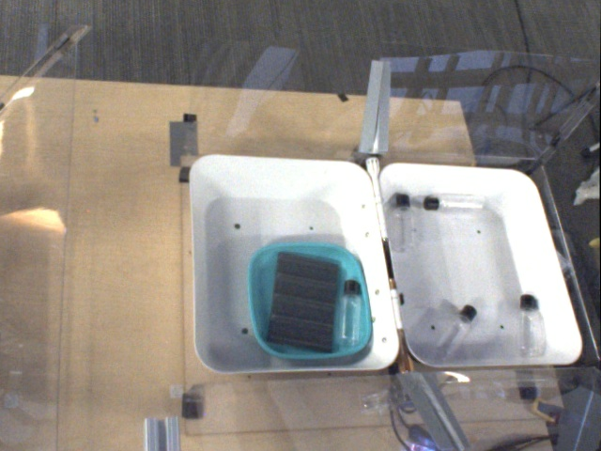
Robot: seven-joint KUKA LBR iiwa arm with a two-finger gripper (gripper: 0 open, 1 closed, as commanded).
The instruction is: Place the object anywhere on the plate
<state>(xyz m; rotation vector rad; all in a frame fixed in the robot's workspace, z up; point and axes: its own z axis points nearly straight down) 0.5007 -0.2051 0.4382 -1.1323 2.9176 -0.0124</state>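
Two white bins sit side by side on the wooden bench. The left bin holds a teal plate low in it. A dark ridged block lies flat across the plate's middle, and a small clear bottle rests just beside it against the plate's right rim, so the task's thing appears already placed, whichever of the two it is. The right bin carries four more clear bottles, scattered well apart. How the pincer stands, spread or pressed together, I cannot tell. The risk I see: the bottle lies on the sloping rim and could roll off if the plate is nudged; being transparent, it is also easily misjudged.
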